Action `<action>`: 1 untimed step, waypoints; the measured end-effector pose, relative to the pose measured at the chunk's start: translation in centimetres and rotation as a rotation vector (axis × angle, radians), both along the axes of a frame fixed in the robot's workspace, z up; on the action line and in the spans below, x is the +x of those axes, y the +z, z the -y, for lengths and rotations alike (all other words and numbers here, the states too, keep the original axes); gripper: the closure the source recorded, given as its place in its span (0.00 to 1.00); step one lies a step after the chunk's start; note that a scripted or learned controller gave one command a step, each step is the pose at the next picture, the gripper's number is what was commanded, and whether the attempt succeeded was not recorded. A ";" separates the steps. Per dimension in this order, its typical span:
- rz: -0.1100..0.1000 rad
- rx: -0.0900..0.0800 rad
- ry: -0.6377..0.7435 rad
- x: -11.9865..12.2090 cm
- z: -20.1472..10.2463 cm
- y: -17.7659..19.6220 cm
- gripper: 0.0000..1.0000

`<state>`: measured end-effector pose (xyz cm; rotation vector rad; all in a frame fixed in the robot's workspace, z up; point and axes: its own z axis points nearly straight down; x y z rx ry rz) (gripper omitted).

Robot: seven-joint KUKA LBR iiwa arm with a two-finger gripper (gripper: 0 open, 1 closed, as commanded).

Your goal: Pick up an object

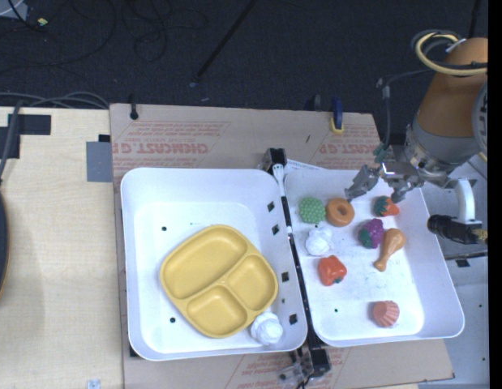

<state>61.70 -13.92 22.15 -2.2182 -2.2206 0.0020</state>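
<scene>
From above, the bench carries two white bins side by side on a sheet of printed cardboard [234, 140]. The left bin [145, 217] holds a yellow divided plate [220, 279], lying flat, with a small white object [266, 328] just beside its lower right corner, against the bin's front wall.

The right bin [437, 314] holds the toy foods. A green bumpy piece [312, 210] sits near the dividing wall, with a brown doughnut [340, 212] touching or nearly touching it on the right. Below them lies a white piece [318, 241], and below that a red pepper [332, 271]. A purple bunch [371, 232] lies just beside a tan drumstick [389, 248], which is tilted. A pink ridged shell-like piece [385, 314] rests well apart, near the front.

The arm reaches in from the right, and its gripper [382, 186] hangs over the bin's upper right area with the fingers spread wide and nothing between them. A small red-and-green piece [387, 208] (possibly a strawberry) lies directly beneath the right-hand fingertip; whether they touch is unclear.
</scene>
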 end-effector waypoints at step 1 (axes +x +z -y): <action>-0.001 0.001 0.001 0.0 0.0 1.0 1.00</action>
